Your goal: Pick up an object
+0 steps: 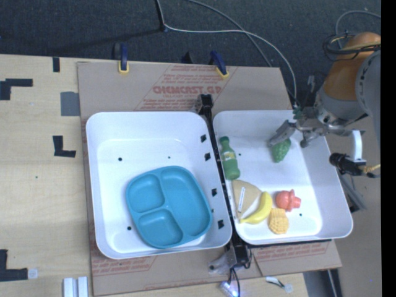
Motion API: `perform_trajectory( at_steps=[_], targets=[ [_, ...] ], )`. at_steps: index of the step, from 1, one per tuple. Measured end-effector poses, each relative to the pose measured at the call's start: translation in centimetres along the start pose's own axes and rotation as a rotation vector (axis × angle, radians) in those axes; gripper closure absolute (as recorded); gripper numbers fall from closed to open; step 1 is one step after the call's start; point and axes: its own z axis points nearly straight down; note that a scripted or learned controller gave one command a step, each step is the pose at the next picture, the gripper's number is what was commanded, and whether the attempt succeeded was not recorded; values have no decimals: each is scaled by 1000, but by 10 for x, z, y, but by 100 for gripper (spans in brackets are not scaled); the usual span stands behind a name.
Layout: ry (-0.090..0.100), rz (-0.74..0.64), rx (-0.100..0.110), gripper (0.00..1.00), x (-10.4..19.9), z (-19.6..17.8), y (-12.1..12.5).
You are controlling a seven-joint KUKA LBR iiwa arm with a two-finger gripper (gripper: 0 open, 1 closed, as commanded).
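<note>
Left bin [99, 135] on the desk [37, 166]: white, shallow, holds a blue divided plate [167, 206] with three compartments, lying toward the bin's near side. Cardboard sheet [179, 88] under both bins, clipped at the far edge by two clamps [123, 59], blue with yellow tips. Black tape marks [18, 86] on the desk at far left.

Right bin [328, 221]: touches the left bin along the centre divider. Against its left wall, a green toy bottle [229, 158], lying down, cap pointing away from camera. Just below it a tan wedge-shaped toy, maybe a sandwich slice [243, 195]. A yellow toy banana [262, 210] curves along the wedge's right edge, touching it. Right of the banana, a yellow corn cob piece [278, 221], and just above that a red tomato-like toy [286, 200]; the two look nearly touching.

Upper right of the bin: a small dark green toy [281, 150], type unclear. The gripper [297, 132] sits right above it, jaws spread apart, one finger on each side of the toy's top end. Can't tell whether it's lifted or on the bin floor. Grey arm with the orange band [343, 85] enters from the right.
</note>
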Motion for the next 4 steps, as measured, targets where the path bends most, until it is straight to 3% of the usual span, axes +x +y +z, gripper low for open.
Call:
perform_trajectory(
  at_steps=[1,2,3,4],
  targets=[
    [-2,-2,-9,0,31,58,-11],
    [-3,-1,-12,0,6,55,-9],
    [-4,-1,-12,100,6,45,-9],
    [-3,-2,-14,100,43,-22,-69]
  ],
)
